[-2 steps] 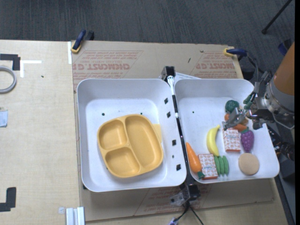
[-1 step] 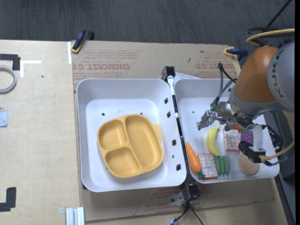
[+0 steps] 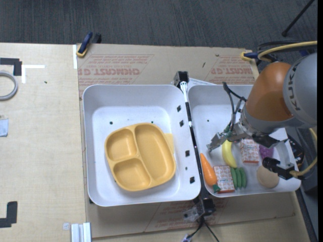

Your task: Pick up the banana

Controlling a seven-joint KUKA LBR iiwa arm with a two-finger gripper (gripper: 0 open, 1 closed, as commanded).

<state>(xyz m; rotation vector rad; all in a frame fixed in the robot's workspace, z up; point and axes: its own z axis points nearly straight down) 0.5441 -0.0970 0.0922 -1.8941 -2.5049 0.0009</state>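
The yellow banana [image 3: 230,154] lies in the right bin [image 3: 212,110], between an orange carrot [image 3: 207,168] and a small white and red packet [image 3: 249,150]. My gripper [image 3: 225,138] hangs under the orange wrist band, right over the banana's far end. It stands open, with one grey finger [image 3: 216,140] splayed to the left of the banana's tip. The banana rests on the bin floor, and the arm hides part of its far end.
A yellow divided plate [image 3: 140,156] sits in the left bin [image 3: 96,135]. Near the right bin's front edge lie a red and white box [image 3: 224,178], a green pea pod [image 3: 240,177] and a beige egg-shaped thing [image 3: 267,177]. Cables run beside the arm.
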